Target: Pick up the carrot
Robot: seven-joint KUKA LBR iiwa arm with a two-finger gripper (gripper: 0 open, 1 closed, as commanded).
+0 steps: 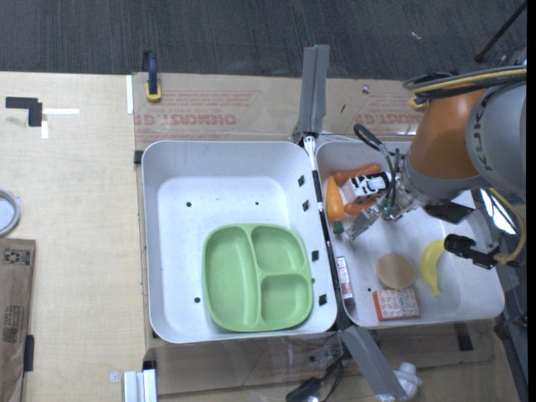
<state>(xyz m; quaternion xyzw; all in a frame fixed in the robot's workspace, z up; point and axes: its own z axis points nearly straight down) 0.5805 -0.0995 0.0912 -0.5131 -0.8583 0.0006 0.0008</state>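
Camera view | carrot [334,200] is lying in the right bin [469,308], against its left wall | tool [362,222] is hanging just beside the carrot; how far open, cannot tell | banana [431,264] is lying well right of the carrot.

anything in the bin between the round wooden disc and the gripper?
No. In the camera view, bare white bin floor runs from the wooden disc up to the gripper. The carrot sits up-left of the gripper, the banana right of the disc.
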